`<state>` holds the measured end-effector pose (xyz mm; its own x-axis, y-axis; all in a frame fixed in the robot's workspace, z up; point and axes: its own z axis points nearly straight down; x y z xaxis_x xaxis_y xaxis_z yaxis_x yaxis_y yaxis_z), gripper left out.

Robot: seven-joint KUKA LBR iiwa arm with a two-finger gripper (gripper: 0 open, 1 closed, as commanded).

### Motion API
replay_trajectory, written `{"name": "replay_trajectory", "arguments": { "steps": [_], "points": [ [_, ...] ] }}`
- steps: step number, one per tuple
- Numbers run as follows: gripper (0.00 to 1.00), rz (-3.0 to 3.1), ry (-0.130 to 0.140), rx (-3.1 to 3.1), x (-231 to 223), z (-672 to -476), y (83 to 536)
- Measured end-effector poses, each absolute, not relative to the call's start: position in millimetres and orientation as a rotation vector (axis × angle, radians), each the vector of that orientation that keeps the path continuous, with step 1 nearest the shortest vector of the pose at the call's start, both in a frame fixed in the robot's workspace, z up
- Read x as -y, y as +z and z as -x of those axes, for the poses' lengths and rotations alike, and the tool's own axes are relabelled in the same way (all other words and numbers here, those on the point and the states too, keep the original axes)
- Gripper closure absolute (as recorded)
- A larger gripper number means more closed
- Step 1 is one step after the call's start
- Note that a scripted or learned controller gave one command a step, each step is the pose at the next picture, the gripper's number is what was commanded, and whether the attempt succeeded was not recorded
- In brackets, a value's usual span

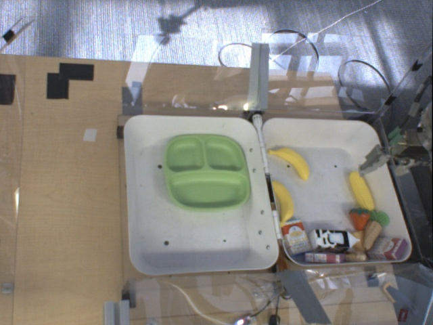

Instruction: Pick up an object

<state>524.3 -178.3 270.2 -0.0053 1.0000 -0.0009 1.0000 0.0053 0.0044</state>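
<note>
Just left of and below the gripper (380,156), at the right bin's (325,141) right rim, lies a banana (361,190); whether the tool is open or holding anything cannot be told.

Tan bench (61,202), grey ribbed floor (101,12) beyond.

no lettering reads clearly; the small cartons (318,241) in the right bin (325,131) carry blurred print.
</note>
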Motion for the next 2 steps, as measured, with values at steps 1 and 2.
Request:
{"name": "replay_trajectory", "arguments": {
  "steps": [1, 2],
  "points": [
    [0.0, -2.287, 0.005, -2.15, 120.6, -605.6, 209.8],
    [0.0, -2.391, 0.026, -2.01, 108.9, -631.9, 114.6]
  ]
}}
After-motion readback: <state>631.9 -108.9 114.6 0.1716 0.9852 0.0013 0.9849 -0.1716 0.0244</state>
